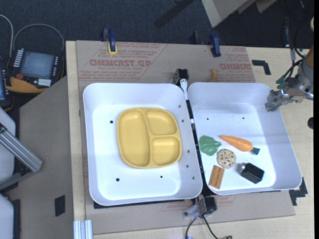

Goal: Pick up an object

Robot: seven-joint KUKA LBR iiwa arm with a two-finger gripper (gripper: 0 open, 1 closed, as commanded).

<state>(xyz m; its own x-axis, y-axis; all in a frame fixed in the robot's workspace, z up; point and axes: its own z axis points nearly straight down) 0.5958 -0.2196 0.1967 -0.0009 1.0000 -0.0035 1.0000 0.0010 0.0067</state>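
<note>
The counter [164, 59] carries two shallow white bins side by side. The left bin [99, 183] holds a yellow plate [148, 136] with three compartments, sitting near its middle, nothing lying in any of them. The right bin [239, 98] holds five small things gathered toward its near half: a carrot [236, 142], a black block [251, 173], a green leaf [209, 144], a brown bar [216, 176] and a round cookie [226, 158]. The carrot lies flat with its long axis running left to right and slightly tilted, its pointed orange tip toward the left, its dark stem end toward the right and a little nearer the front. The leaf sits just left of the carrot's tip, the cookie just below the carrot, the bar at the front next to the cookie, and the block to the right of the cookie. The jaws [273, 102] hang over the right bin's far right rim, well apart from the carrot; whether they are apart or together cannot be told
</note>
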